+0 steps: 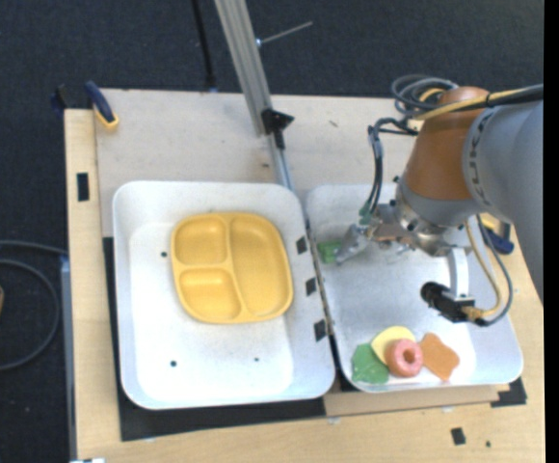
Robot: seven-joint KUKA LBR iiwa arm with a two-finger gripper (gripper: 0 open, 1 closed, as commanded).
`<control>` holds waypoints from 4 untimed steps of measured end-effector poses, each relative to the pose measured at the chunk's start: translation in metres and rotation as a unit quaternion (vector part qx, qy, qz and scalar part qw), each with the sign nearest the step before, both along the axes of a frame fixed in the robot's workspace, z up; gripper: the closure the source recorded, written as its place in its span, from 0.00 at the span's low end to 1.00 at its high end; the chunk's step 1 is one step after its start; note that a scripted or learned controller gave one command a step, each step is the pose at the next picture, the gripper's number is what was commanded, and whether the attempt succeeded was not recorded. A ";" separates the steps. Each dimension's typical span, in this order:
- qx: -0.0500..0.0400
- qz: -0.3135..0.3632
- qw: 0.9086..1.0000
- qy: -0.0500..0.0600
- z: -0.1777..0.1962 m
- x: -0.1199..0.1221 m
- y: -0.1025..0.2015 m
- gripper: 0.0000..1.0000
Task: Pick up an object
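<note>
My gripper reaches down into the right bin near its left wall, below the orange-banded wrist. A small green object lies right at the gripper's tip, against the bin's left edge; whether they touch is unclear. At the bin's front edge sits a cluster: a green piece, a yellow piece, a pink ring-shaped donut and an orange piece.
The left bin holds a yellow divided plate. A slanted metal pole rises behind the bins. Black cable and a connector hang from the arm over the right bin's middle.
</note>
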State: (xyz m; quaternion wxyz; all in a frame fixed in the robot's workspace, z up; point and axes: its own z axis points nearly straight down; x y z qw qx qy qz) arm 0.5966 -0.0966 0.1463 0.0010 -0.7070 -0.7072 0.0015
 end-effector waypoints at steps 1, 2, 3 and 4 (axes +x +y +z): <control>0.000 -0.001 1.000 -0.001 -0.048 0.000 -0.001 0.00; 0.000 -0.003 1.000 -0.004 -0.034 0.002 -0.002 1.00; 0.000 0.000 1.000 -0.004 0.009 0.005 -0.003 1.00; -0.001 0.001 1.000 -0.006 0.074 0.004 -0.005 1.00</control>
